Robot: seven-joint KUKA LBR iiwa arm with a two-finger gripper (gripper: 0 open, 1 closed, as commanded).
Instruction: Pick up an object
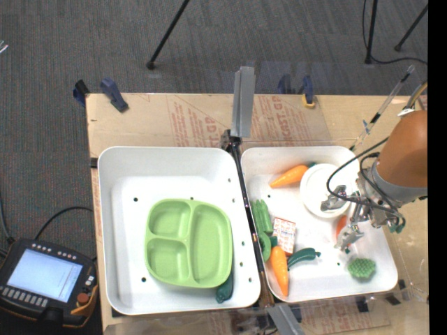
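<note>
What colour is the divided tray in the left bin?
Light green; the divided tray shows clearly in the camera view.

Grey carpet floor around a plywood tabletop.
Carpet (84,33) dark grey, fine ribbed. Tabletop (160,121) pale wood, red print, blue clamps (113,93) on far edge. Tripod legs (171,26) on carpet beyond. Handheld screen unit (45,279) lower left.

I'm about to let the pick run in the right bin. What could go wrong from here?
The gripper hangs over a small orange piece lying close to the white plate, so a finger may land on the plate's rim. The green broccoli-like toy lies just below and could get nudged. The right bin's wall is near, leaving little room.
</note>
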